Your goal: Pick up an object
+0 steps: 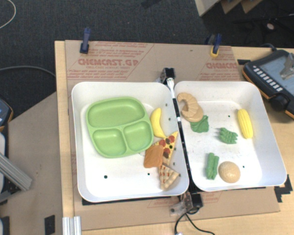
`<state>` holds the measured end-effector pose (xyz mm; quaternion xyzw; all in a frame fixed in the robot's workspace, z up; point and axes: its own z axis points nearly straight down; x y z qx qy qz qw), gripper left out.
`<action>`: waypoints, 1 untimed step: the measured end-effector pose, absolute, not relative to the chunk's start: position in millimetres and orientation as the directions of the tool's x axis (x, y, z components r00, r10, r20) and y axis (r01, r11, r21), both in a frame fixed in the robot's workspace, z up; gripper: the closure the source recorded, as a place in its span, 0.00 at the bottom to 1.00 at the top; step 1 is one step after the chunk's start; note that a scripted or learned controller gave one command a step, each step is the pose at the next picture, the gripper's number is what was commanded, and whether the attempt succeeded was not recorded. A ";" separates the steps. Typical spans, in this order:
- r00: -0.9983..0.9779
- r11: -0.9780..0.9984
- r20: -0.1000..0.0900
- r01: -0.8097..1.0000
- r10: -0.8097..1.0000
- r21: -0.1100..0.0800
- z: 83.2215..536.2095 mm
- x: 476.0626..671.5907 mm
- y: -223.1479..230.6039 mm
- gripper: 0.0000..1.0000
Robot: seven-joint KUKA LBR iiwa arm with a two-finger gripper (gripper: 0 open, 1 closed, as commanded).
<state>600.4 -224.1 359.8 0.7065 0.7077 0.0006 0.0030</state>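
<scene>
Progress: nothing lifted yet; the whole pick remains, as far as the view shows.
Left bin (83,131): green plate (119,126), banana (158,122), pizza slices (167,146), perhaps toast (154,156).
Right bin (264,131): bagel (190,106), corn (244,123), green pieces (228,135), potato (229,172).
Claw: state cannot be told.

We see a green tray (118,126) in the left bin (83,170) beside a banana (158,122); corn (244,123) lies in the right bin (269,165).

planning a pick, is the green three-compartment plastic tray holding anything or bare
Bare: the green three-compartment plastic tray shows plain green in every section; the yellow toy banana lies beside it.
</scene>
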 end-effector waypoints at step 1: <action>-0.001 0.001 -0.003 1.000 1.000 0.003 360.3 598.9 -223.9 0.00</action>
